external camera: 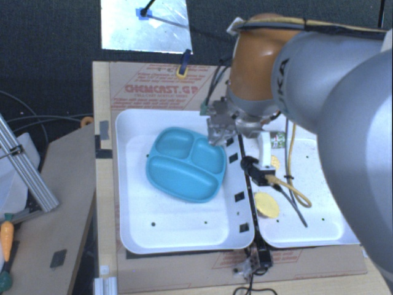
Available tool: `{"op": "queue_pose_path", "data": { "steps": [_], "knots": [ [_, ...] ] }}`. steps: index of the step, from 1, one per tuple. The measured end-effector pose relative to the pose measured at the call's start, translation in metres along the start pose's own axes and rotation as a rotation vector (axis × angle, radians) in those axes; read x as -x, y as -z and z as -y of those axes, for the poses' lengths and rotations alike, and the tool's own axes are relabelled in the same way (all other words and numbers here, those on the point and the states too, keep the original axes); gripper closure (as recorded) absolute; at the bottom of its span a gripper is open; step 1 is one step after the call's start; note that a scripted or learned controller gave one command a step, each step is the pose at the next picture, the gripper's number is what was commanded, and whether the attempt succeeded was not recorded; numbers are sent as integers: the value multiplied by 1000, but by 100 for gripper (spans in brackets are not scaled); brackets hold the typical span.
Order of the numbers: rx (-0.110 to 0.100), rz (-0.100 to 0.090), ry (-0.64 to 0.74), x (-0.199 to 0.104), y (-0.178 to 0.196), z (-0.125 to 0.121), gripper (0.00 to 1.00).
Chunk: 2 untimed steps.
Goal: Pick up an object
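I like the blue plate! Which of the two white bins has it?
The left-hand bin in the picture holds the blue plate, and the gripper hangs over the plate's edge. The right-hand bin has a small yellow disc and other bits instead.

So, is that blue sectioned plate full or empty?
Empty: the visible compartments of the blue plastic sectioned plate show bare blue, nothing in them.

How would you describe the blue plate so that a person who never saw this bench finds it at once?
Find the left white bin of the two. A blue plate lies in it, divided into three compartments. It is far larger than the small things in the right bin, such as the yellow disc.
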<state>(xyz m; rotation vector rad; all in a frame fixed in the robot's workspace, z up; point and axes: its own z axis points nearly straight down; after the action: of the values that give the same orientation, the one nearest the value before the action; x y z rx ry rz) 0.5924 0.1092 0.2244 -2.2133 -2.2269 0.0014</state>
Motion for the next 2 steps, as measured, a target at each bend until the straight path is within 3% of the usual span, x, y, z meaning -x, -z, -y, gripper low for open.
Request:
{"op": "queue_pose_path", "data": {
  "steps": [1, 2],
  "knots": [
    [-6, 2, -9, 37, -43, 57, 100],
    [-1, 1, -9, 75, -41, 109, 100]
  ]
}}
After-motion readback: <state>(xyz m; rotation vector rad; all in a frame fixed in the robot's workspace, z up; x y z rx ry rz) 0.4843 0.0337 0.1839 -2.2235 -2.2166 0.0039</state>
